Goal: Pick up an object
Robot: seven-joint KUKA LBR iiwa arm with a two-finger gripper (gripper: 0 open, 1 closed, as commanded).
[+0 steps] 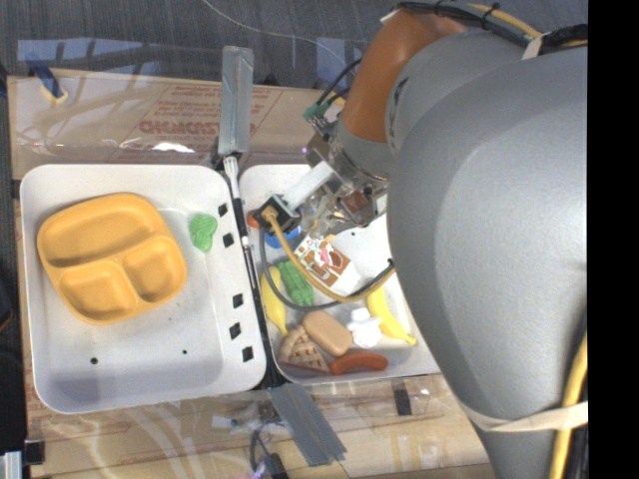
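Over the right-hand white bin (pixel 262 180), the grey arm with its orange band (pixel 384 73) reaches down so that the gripper (pixel 318 206) hangs low above the heap of toy food, close to a small flat packet printed in white and reddish brown (pixel 324 260). Whether the gripper is wide or narrow I cannot tell, for the wrist and cabling crowd it; nothing is plainly seen held. By my judgement the step in hand is the descent toward a pick, with no object yet lifted.

The likely candidates lie just beneath and beside the gripper: the packet, a green leafy plastic piece (pixel 297 283), a yellow banana-shaped toy (pixel 391 317), a tan bread-like piece (pixel 327 332), a waffle-patterned brown wedge (pixel 299 348) and a red sausage-shaped toy (pixel 359 363). They touch and overlap, so the next move calls for a careful drop onto one item with room either side of it.

Across the black divider rail (pixel 240 267), the left white bin (pixel 40 382) holds a yellow sectioned plastic tray (pixel 110 255) and a small green piece (pixel 204 231), well apart from the gripper. The bin wall near the packet and the clutter itself are the main hindrances
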